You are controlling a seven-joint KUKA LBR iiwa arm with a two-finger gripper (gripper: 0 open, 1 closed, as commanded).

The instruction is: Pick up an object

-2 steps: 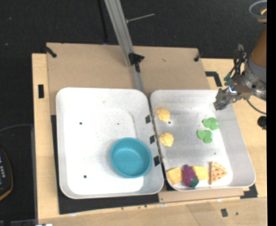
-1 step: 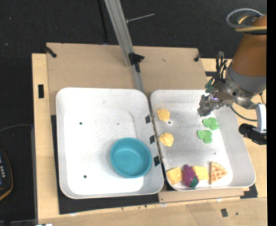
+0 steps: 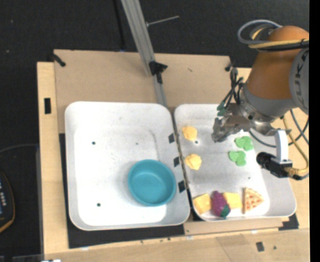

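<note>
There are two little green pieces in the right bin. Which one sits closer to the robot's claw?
The upper green piece, just right of the gripper. The lower green piece lies farther down the right bin, nearer the pizza slice.

Just left of the jaws lies a yellow piece (image 3: 189,132), another yellow piece (image 3: 193,160) below it. Two green pieces (image 3: 243,143) (image 3: 237,157) lie just right, below the jaws.
</note>
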